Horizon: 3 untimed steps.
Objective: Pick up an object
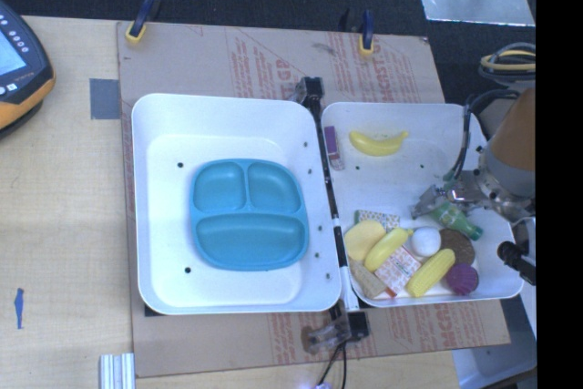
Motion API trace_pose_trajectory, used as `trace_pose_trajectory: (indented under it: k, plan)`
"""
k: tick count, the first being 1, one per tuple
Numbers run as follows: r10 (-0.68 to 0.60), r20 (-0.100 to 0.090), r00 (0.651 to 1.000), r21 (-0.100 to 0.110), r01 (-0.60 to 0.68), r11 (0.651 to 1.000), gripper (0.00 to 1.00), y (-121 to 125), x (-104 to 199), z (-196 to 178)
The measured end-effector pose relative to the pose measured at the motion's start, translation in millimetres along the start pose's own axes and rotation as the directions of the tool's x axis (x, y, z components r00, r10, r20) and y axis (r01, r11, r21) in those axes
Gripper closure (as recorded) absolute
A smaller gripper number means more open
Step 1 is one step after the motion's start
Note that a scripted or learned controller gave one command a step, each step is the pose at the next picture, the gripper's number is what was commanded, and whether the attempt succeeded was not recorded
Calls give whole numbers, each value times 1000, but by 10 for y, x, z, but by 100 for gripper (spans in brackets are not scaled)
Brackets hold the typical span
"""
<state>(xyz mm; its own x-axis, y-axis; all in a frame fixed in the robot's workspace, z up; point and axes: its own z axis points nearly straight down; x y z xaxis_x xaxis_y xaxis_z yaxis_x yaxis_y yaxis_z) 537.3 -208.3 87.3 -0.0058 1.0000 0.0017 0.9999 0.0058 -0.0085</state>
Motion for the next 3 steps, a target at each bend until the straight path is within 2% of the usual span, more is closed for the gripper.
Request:
trace_pose_trajectory:
  k: [1, 2, 3]
  plan:
    - [-1, 2, 1000, -4, 1, 1000, 100, 7, -17, -151]
    - [-10, -2, 1000, -9, 10, 1000, 100, 333, 1012, -350]
    - [-6, -1, 1000, -15, 6, 1000, 100, 653, 1645, -1097]
